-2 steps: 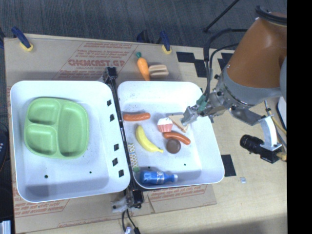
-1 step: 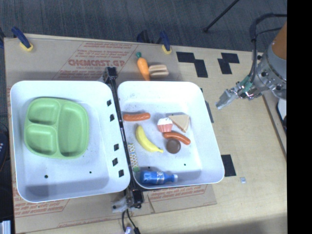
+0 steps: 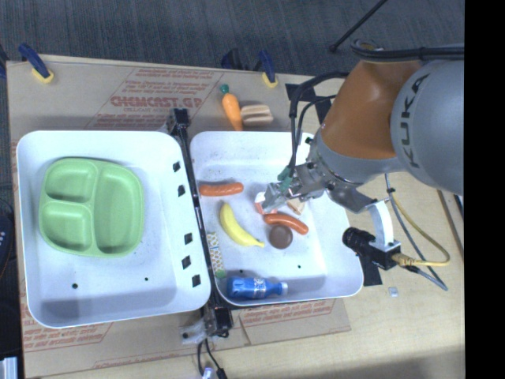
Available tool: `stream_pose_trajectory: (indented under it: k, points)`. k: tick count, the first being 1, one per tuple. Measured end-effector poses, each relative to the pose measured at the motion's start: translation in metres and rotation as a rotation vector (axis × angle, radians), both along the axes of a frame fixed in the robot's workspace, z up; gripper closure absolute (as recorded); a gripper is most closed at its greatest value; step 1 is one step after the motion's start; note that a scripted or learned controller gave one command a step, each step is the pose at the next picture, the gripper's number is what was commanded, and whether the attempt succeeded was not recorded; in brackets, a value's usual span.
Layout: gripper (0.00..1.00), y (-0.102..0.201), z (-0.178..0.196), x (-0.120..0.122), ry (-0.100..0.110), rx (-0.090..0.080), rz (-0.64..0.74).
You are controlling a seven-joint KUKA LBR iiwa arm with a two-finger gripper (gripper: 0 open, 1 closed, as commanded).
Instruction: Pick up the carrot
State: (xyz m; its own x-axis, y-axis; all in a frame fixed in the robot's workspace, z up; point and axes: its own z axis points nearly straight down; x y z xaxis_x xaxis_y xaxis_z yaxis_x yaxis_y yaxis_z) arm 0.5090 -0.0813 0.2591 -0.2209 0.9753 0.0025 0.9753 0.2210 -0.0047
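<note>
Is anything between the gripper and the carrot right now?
Yes. The carrot lies outside the right bin, beyond its far rim beside a hot dog bun. The gripper sits low inside that bin, so the rim stands between them.

Orange carrot (image 3: 230, 110) showing a green tip, a tan-and-brown bun (image 3: 256, 115) sitting by it. The divided plate (image 3: 91, 205) is glowing pale green in its white bin (image 3: 47, 290) — the banana (image 3: 237, 227) yellow, two sausages (image 3: 221, 188) red-orange, the bottle (image 3: 254, 287) blue, red lettering running across the brown cardboard (image 3: 150, 93).
</note>
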Motion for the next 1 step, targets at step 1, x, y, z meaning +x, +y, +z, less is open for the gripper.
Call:
stream_pose_trajectory:
  k: [1]
  points:
    - [1.00, -0.0638, 0.0621, 0.0106, -0.005, -0.002, 0.311]
